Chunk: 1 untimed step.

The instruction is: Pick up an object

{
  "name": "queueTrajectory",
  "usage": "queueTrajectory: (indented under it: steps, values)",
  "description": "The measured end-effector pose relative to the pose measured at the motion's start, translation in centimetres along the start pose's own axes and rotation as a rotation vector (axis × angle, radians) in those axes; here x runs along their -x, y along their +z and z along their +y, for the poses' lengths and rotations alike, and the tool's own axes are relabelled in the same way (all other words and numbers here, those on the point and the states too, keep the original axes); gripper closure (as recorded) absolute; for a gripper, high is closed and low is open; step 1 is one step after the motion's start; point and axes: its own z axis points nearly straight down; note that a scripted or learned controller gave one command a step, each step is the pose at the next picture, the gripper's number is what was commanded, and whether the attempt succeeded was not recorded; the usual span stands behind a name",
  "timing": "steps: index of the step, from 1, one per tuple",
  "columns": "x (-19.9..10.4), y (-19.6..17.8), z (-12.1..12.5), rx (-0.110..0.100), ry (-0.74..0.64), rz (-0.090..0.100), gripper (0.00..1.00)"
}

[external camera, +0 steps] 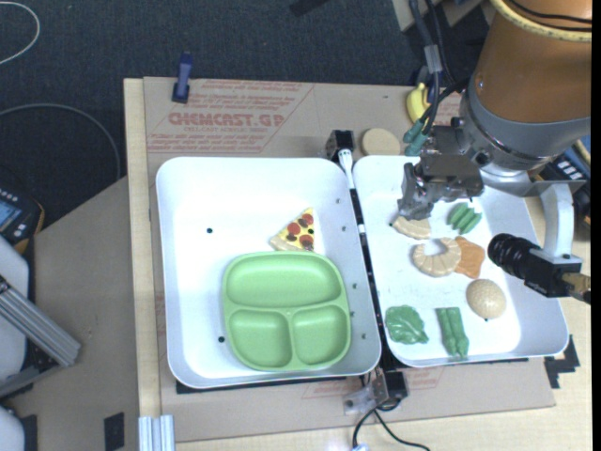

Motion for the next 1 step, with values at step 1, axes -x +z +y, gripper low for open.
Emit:
queueTrajectory:
  steps: [1]
  values:
    - [-5.27, 1.77, 0.05, 0.009, -0.011, 0.003, 1.00]
